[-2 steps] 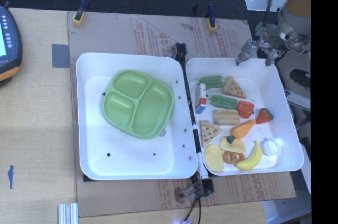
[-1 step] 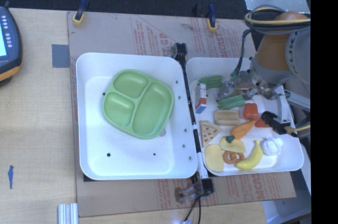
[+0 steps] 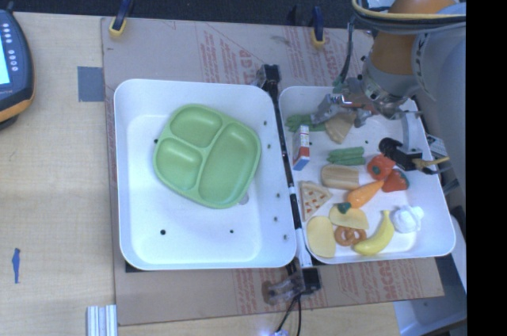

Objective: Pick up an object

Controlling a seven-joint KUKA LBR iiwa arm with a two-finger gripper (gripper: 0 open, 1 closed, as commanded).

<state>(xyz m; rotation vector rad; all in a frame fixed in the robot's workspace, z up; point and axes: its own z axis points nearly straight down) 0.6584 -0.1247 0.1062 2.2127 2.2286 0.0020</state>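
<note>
Overhead view of the bench, with two shallow white bins side by side. The left bin [image 3: 131, 168] bears a green divided plate [image 3: 207, 154] with three compartments, lying flat near its middle. The right bin [image 3: 438, 204] bears a scatter of toy food: a small milk carton [image 3: 302, 148] near the divider, a green bean pod [image 3: 346, 156], a bread roll [image 3: 341, 177], a cracker wedge [image 3: 314, 196], a carrot [image 3: 362, 194], a red pepper [image 3: 383, 167], a yellow round slice [image 3: 321, 236], a pretzel [image 3: 346, 234], a banana [image 3: 377, 235] and a small white piece [image 3: 405, 219].

The arm enters from the right, its orange band [image 3: 394, 51] above the wrist, and the gripper [image 3: 342, 111] hangs low over the far end of the right bin. Directly at its tip lies a tan, wedge-shaped piece [image 3: 337, 129] (possibly a toy bread slice or chicken piece; the shape is too small to settle), with a dark green piece [image 3: 299, 121] just beside it toward the divider. Whether the fingers are spread or pressed together cannot be told from this angle, nor whether the tan piece sits between them.

Progress, as judged: the approach appears made and the gripper is at picking height near the tan piece, which looks the likely target. The piece seems to rest in the bin, so the lift is not yet done.
</note>
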